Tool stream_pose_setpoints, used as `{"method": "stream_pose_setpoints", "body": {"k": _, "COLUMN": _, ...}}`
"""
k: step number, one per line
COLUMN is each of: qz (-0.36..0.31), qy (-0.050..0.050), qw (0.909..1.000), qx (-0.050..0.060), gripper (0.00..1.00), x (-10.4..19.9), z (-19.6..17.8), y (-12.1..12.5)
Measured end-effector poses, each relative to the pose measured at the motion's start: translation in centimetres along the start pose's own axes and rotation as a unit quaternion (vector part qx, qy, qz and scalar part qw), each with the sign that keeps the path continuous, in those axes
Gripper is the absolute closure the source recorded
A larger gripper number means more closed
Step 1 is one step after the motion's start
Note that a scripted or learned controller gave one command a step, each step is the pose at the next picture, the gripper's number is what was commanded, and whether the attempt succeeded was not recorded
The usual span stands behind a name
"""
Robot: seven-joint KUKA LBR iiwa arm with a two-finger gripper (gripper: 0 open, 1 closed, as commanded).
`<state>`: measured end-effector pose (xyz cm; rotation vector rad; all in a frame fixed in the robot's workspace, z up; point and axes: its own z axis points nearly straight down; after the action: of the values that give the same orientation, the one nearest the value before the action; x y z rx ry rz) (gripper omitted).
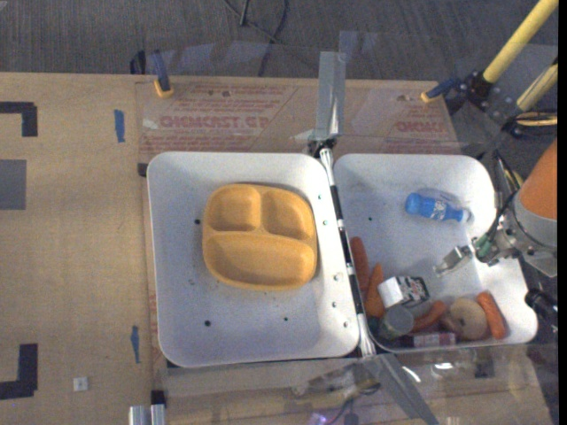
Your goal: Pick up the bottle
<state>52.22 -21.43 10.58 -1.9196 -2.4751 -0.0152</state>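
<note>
Two white bins sit side by side; in the right bin point(372, 184), lower right, the gripper point(454, 260) hangs open and empty. Beyond it, toward upper right, lies the blue bottle point(434, 206) — light, smooth, likely slippery — long axis left-right, cap pointing right; grasp across its body.

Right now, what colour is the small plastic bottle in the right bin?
Blue; the small plastic bottle shows in the camera view.

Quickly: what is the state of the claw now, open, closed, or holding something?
Claw: open, holding nothing, over the right bin below the blue bottle.
</note>
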Motion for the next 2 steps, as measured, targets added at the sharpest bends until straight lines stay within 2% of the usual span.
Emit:
{"method": "stream_pose_setpoints", "body": {"k": 1, "qz": -0.02, "qy": -0.006, "qw": 0.9998, "qx": -0.001, "gripper": 0.0, "x": 3.7, "z": 2.1, "y": 6.7}}
{"method": "stream_pose_setpoints", "body": {"k": 2, "qz": -0.089, "qy": -0.006, "qw": 0.996, "qx": 0.002, "gripper": 0.0, "x": -1.2, "z": 2.2, "y": 12.1}}
